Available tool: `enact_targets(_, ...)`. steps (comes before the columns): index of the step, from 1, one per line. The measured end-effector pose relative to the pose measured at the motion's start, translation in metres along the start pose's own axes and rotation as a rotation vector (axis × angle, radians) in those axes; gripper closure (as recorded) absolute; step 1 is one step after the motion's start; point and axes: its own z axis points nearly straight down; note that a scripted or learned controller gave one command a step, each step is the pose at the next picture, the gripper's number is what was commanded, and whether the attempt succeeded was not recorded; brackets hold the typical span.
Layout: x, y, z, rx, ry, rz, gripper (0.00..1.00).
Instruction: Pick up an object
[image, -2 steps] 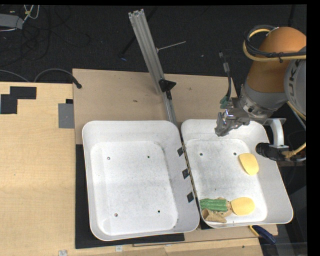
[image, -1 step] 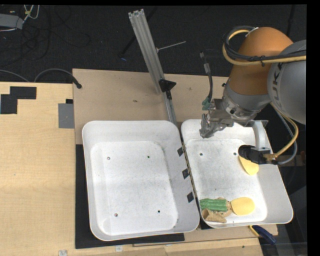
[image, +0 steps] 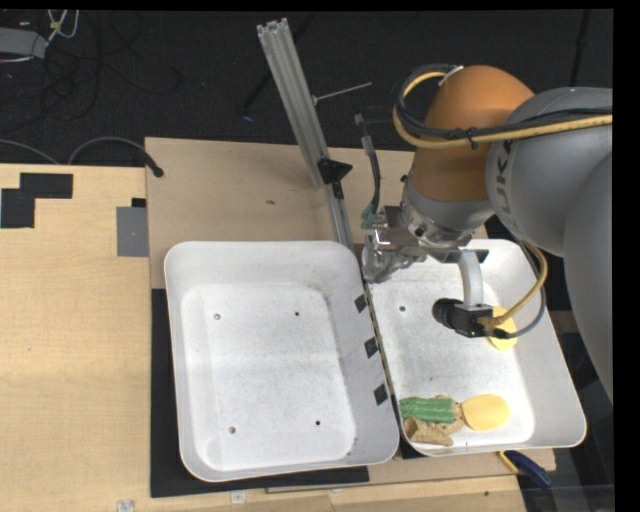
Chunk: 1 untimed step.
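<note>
Near the front edge of the right bin (image: 540, 290) lie three small things close together: a green ridged piece (image: 427, 408), a tan lumpy piece (image: 433, 431) just below it, and a yellow round piece (image: 486, 411) to their right. My gripper (image: 383, 252) hangs over the far left corner of that bin, close to the wall shared with the left bin. It is well apart from the three things, which lie toward the near side. Nothing can be made out in the gripper.
The left bin (image: 200, 270) sits beside the right one, with black clips (image: 372, 346) along the seam. A metal rail (image: 300, 110) slants down from the back toward the gripper. The grey arm and its orange band (image: 470, 110) cover the right bin's far side.
</note>
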Motion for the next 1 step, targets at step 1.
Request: enact_targets(1,0.0591,-0.0008,-0.0035,-0.003,0.000,-0.002,1.00)
